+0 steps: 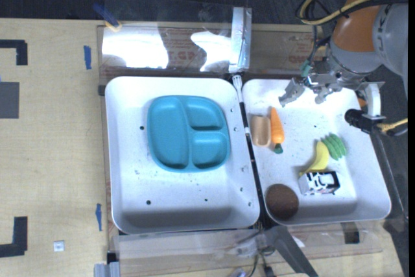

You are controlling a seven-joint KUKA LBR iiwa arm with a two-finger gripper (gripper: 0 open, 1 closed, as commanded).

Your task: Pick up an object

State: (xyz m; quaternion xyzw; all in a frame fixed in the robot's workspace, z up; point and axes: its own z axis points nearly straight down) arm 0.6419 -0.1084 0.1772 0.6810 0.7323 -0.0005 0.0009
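Note:
My gripper hangs over the far part of the right bin, fingers spread apart and nothing between them. Below and left of it lie an orange carrot and a tan bread roll side by side near the bin's left wall. Further toward the front sit a yellow banana, a green leafy piece, a black-and-white box and a brown round object.
The left bin holds a blue divided tray. A clear plastic panel stands behind the bins. Yellow and black cables loop above the arm at the upper right.

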